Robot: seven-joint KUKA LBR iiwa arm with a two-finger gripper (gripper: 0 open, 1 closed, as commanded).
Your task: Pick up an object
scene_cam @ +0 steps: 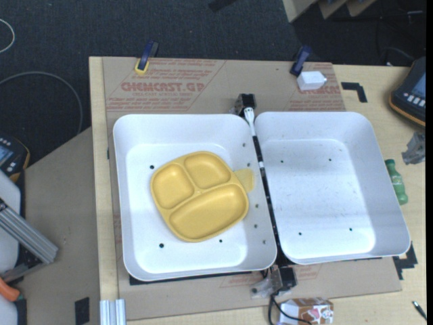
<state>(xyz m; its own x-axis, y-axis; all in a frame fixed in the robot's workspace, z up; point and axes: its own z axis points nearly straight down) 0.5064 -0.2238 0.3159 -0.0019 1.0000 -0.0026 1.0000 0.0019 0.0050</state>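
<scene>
A yellow plate with three compartments lies flat in the left white bin, slightly right of the bin's middle. A small yellow tab of it points toward the bin's right wall. The right white bin sits beside it, the two rims touching along the middle.
The bins rest on a cardboard-covered bench. Blue and yellow clamps hold the board's far edge, and a white block lies near the back. A green object sits by the right bin's outer rim. Cables and a small packet lie at the front.
</scene>
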